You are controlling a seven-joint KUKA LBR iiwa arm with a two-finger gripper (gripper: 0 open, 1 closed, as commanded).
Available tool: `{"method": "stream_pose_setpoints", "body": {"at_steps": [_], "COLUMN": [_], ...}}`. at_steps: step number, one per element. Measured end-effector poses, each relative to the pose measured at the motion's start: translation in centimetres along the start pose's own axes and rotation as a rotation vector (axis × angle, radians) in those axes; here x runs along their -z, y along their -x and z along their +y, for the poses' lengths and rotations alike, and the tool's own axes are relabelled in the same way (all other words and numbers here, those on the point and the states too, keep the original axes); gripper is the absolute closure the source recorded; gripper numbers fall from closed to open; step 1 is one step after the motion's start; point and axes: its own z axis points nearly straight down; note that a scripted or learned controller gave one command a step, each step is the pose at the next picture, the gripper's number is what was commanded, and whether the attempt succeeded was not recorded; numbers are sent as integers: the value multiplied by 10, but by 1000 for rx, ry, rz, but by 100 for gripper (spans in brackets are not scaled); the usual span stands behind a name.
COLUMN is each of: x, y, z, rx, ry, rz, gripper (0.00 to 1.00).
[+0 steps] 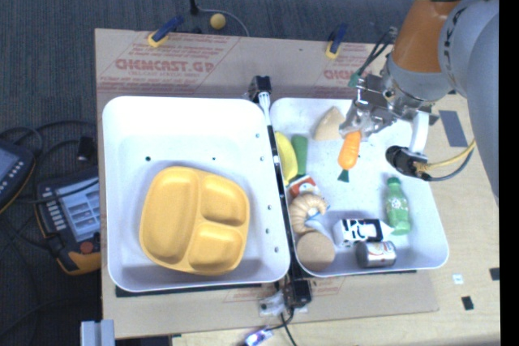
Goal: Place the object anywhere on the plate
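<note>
I see the gripper (358,124) in the right bin (434,243), its fingers closed on the top of the toy carrot (349,150). The carrot hangs lifted, long axis 12 to 6 o'clock, green tip down. The yellow plate (195,219) waits at its 8 o'clock.

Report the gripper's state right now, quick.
Gripper: shut on the toy carrot, which hangs from its fingers above the right bin. The yellow plate sits in the left bin.
</note>
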Motion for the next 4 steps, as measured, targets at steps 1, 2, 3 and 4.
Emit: {"method": "stream_pose_setpoints", "body": {"at_steps": [1, 2, 3, 4], "x": [90, 88, 25, 17], "y": [-116, -112, -95, -97], "z": [-44, -43, -61, -88], "rx": [-227, -231, -462, -334], "ry": [3, 0, -6, -3], "rz": [6, 1, 0, 1], "gripper": [100, 0, 0, 0]}}
